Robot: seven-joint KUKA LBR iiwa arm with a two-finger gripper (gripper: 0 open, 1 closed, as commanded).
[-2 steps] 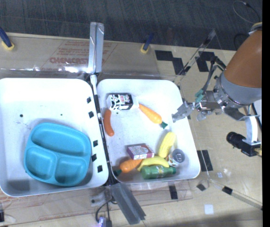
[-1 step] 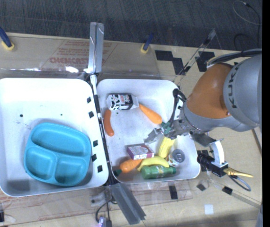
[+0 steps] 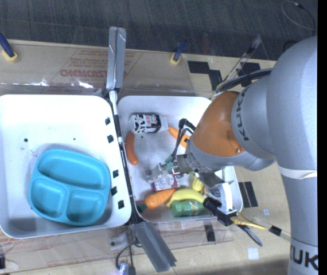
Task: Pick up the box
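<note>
At the near edge, pliers [image 3: 249,227] lie on the tabletop [image 3: 267,193] just outside the right bin [image 3: 152,103]. Inside that bin's near end sit a green item [image 3: 186,209], a banana [image 3: 185,196] and a carrot [image 3: 159,199], packed close together. Just beyond them the end effector [image 3: 178,168] hangs low over a small red-and-white packet [image 3: 164,181]; from this angle I cannot tell whether it is wide, narrow or holding anything. The arm [image 3: 267,125], with "KUKA" readable on its grey casing beside the orange band, covers the bin's right side. A sausage [image 3: 131,148] lies along the left wall, with bare white floor between it and the cluster. Farther back the box [image 3: 146,122], white with black cow-like patches, rests on its side near the bin's far-left corner, apart from the other things. The left bin [image 3: 14,130] holds a blue tray [image 3: 69,185] with open floor beyond it. At the far side, faded red print on the cardboard [image 3: 89,67] is possibly a brand, unreadable. Blue clamps [image 3: 5,44] grip the far edge. Dark carpet [image 3: 152,10] lies beyond.
</note>
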